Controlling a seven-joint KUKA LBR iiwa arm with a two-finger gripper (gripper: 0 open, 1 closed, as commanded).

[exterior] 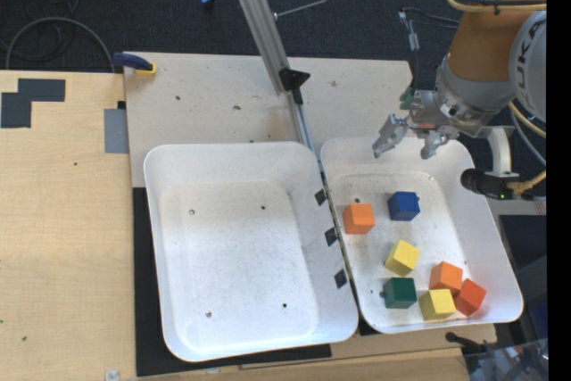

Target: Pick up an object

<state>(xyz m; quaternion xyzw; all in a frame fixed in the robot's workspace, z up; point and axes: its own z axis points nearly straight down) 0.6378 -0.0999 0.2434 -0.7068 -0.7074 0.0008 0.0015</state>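
On the left of the bench lies a pale wooden board (53,219) with dark patches near its upper edge. Beside it, on the speckled bench top (214,94), a small blue-and-yellow clamp (134,63) sits at the upper left corner. Left bin (169,165): white, shallow, speckled with dark marks. An aluminium strut (259,18) rises at a slant from the gap between the two bins, with a checkered tag at its top.

Right bin (500,245) holds the blocks. An orange cube (359,218) lies nearest the divider, with a blue cube (404,206) just to its right, apart from it. Lower down sits a yellow cube (401,258), tilted, and below that a green cube (400,292). At the lower right corner a cluster: a second yellow cube (436,304), an orange block (445,276) behind it, and a red-orange block (470,296) touching both.

Gripper (410,143) hangs above the far rim of the right bin, well apart from every block. Its two fingers are spread, with nothing between them. Grey arm (486,80) with orange band enters from the right
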